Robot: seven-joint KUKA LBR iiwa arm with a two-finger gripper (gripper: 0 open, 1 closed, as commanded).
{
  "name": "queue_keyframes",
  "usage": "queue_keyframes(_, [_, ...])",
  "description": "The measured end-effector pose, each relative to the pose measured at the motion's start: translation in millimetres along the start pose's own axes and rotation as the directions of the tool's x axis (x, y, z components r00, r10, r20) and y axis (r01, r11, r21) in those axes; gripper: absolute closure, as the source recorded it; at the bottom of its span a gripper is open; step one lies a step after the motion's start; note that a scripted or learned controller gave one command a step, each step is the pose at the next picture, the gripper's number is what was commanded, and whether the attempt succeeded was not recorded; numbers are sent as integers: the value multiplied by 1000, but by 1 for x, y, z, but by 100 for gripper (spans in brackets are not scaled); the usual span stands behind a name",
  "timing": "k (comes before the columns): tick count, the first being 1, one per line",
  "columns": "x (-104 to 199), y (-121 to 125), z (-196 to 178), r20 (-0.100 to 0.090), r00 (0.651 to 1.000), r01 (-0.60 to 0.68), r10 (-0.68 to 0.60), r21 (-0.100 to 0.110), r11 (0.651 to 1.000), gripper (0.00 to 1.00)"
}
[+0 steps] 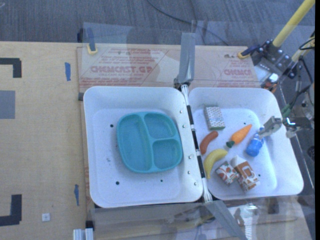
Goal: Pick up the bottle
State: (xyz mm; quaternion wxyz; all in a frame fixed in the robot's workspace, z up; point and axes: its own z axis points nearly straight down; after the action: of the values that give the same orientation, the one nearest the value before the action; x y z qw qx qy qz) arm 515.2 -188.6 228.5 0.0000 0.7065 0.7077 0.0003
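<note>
Near edge, right bin [287,181]: two small cartons with brown and white print [237,174], lying side by side, touching. Just beyond, a banana [214,160], curved, near the divider between bins. Farther in: a reddish sausage [208,141] beside the banana's upper end; a carrot [240,134], tilted, orange tip pointing to the far right. Blue bottle [254,146], right of the carrot, lying in the right bin's middle right part. Gripper [264,130] directly at the bottle's far end, touching or nearly touching; finger state impossible to tell. Beyond, a speckled sponge [214,117] near the far wall. Left bin [100,184]: teal divided plate [149,141], flat, central. Far side: clear sheet [125,66] on the wooden bench [40,149].
</note>
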Motion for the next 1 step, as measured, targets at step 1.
queue_keyframes(1, [11,43,118,2,987,159,-159,-3,987,0])
